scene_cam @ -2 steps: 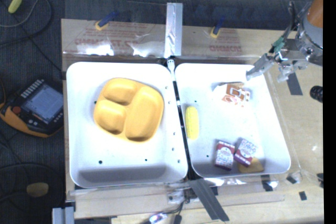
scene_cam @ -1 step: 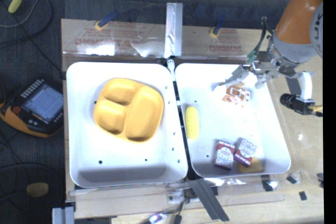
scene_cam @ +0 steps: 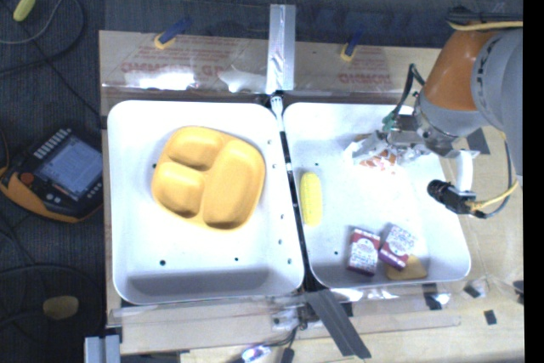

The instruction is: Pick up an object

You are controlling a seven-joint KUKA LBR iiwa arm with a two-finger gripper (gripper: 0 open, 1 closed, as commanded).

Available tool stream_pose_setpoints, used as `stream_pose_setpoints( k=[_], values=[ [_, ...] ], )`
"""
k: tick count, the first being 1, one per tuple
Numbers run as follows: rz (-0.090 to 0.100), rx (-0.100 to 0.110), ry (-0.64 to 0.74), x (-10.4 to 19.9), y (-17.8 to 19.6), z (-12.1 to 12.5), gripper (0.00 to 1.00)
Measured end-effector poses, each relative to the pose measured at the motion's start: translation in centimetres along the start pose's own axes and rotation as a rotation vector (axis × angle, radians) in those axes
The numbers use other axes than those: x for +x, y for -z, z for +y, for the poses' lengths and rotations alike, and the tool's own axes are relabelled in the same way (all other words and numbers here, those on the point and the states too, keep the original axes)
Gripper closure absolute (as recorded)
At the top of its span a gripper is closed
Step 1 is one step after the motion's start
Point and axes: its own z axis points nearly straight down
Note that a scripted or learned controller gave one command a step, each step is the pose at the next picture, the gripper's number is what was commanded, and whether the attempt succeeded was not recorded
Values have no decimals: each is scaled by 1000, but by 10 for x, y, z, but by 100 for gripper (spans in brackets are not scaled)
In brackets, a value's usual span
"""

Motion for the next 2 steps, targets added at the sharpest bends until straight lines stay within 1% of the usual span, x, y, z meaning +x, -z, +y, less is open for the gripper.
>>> stream_pose_setpoints(
  k=[1, 2],
  values=[
    [-8, -21, -24, -4, -12, 16, 0],
    [-1, -25, -33, -16, -16, 35, 0]
  ],
)
